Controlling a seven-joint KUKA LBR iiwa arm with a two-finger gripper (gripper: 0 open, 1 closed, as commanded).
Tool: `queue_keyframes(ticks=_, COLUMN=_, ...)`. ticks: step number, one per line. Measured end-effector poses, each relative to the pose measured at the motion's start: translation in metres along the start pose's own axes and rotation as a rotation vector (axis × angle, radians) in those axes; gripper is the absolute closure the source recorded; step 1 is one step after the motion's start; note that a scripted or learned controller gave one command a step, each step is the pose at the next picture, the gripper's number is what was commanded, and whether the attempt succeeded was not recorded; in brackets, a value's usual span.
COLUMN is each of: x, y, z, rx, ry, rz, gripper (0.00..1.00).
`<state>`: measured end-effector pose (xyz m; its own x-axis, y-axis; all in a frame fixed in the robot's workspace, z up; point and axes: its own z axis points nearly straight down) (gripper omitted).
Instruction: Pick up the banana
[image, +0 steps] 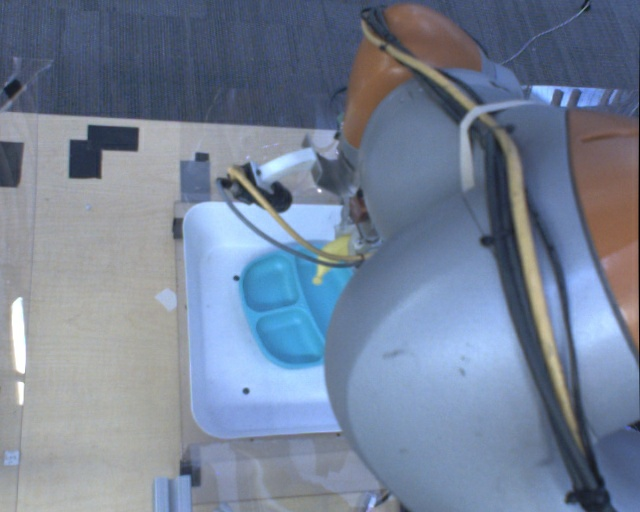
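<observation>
Grey arm (480, 330) fills the foreground, hiding its claw, whose state cannot be told. Beyond it, a white bin (215, 300) holds a blue divided tray (280, 310); the banana's (335, 255) yellow tip shows at the tray's far edge, beside the arm.

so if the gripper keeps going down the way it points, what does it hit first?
Probably the banana by the blue tray in the white bin. The gripper is mostly hidden behind the arm, so depth is unclear.

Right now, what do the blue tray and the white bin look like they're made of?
Blue tray: likely molded plastic, smooth and slightly glossy, with two rounded compartments. White bin: probably plastic too, smooth, with a soft sheen and rounded corners.
</observation>
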<state>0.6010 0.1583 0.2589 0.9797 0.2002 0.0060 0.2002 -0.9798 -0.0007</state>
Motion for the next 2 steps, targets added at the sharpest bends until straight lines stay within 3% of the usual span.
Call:
queue_keyframes(ticks=1, x=0.057, y=0.005, z=0.049, rx=-0.001, ry=-0.002, rz=-0.015, gripper=1.00)
queue_keyframes(ticks=2, x=0.061, y=-0.061, z=0.048, rx=0.002, ry=0.001, rz=-0.069, gripper=1.00)
